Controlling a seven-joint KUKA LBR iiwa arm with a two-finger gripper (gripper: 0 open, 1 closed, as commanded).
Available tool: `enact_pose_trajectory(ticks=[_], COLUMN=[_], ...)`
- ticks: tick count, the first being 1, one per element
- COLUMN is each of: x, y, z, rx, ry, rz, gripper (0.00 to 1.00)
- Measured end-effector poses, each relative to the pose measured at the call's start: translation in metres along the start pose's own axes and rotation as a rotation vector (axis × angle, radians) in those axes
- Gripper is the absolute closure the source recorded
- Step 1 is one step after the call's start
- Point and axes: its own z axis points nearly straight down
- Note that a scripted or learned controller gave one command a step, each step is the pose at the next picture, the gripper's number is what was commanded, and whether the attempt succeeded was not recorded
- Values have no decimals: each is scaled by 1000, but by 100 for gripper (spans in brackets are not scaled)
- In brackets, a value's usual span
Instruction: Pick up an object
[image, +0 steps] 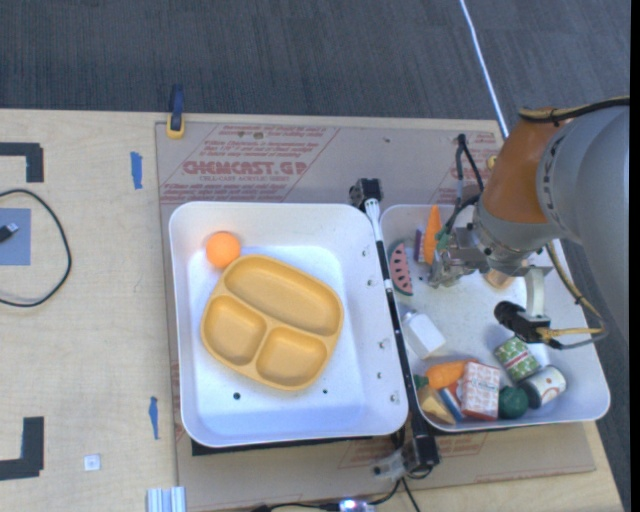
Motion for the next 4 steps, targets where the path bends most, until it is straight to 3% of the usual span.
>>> enact_pose_trajectory(ticks=[1, 2, 3, 4], x=[-20, -69, -68, 3], y=[35, -19, -19, -37], z=[6, -44, -44, 6], rx=[17, 2, 2, -1], ry=[4, -1, 0, 0], rz=[-2, 2, 0, 0], gripper=[100, 100, 0, 0])
